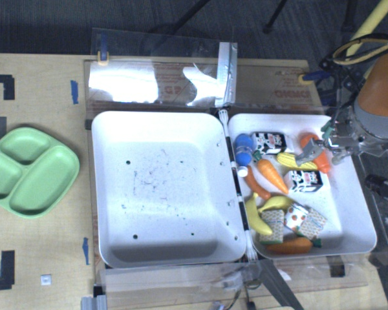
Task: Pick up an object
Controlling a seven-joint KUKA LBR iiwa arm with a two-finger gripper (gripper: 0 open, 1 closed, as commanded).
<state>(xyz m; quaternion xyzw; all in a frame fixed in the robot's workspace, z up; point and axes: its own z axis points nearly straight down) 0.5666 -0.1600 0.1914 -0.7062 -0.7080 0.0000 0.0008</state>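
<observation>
The right bin [355,221] holds a heap of toy food. There is a blue bottle [244,144], two black-and-white cartons [269,141] [306,181], a carrot [272,175], a yellow banana [258,216], a small yellow piece [287,160], a patterned box [297,219] and another carrot [290,245] at the near wall. My gripper [315,150] hangs low over the bin's far right part, next to an orange-red piece [307,139] and just above the second carton. Nothing visibly sits in its grasp.
The left bin [161,186] lies beside the right one, with a raised divider [235,173] between them. A green sectioned plate [31,171] rests on the bench at far left. A clear plastic sheet [158,73] stands behind the left bin. Cables crowd the back right.
</observation>
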